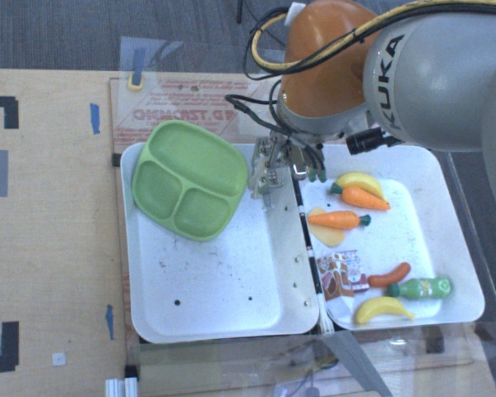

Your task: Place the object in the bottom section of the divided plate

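The green divided plate (190,179) lies tilted in the far left corner of the left bin (207,296), and I see nothing in its three sections. My gripper (269,176) hangs just right of the plate's edge, over the left bin's far right side, next to the seam between the bins. I see nothing in it. The toy objects lie in the right bin (446,222): two carrots (339,219) (365,198), two bananas (360,180) (383,308), a red sausage (388,275), a green bottle (422,288) and a printed packet (339,275).
The grey arm with its orange band (326,48) reaches in from the upper right, over the far end of the right bin. A yellow slice (329,235) lies under the nearer carrot. The wooden benchtop (50,222) spreads out to the left of the bins.
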`<state>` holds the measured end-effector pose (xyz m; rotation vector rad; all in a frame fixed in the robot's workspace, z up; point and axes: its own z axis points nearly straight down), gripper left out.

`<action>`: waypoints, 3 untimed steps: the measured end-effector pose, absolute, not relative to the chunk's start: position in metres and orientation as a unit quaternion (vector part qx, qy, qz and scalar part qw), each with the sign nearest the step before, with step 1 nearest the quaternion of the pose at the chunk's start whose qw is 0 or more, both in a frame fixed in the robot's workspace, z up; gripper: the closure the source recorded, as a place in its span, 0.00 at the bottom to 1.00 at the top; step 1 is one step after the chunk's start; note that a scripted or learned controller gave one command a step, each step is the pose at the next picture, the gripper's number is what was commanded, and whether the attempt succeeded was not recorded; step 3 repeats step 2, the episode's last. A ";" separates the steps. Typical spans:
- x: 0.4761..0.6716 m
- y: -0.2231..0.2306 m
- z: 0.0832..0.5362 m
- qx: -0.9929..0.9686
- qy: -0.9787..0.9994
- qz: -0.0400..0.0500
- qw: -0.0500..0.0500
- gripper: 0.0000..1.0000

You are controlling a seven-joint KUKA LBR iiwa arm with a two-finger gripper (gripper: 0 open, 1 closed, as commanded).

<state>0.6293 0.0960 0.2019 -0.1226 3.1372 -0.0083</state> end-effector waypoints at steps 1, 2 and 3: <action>0.572 0.043 0.183 -0.013 1.000 0.000 -0.001 1.00; 0.487 0.033 0.183 -0.092 0.996 0.001 -0.001 1.00; 0.487 0.033 0.183 -0.092 0.996 0.001 -0.001 1.00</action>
